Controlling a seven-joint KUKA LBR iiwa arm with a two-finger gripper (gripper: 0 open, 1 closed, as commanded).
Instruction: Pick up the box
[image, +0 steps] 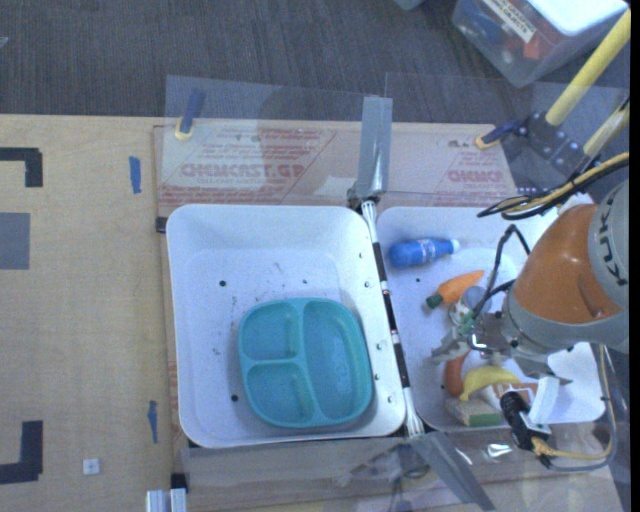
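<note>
Right bin (425, 225): box (478, 411) at near edge, crowded by banana (490, 378), carrot (460, 287) and bottle (420, 251); pincer (468, 338) just above it, grip state indiscernible; left bin (200, 240) holds teal tray (303, 362).

A wooden bench (80, 330) is carrying two white bins side by side. The left bin (200, 240) and the right bin (580, 395) are touching along their inner rims. Clear plastic sheets (250, 165) are lying behind them, and blue tape strips (135, 173) are sticking to the wood.
</note>
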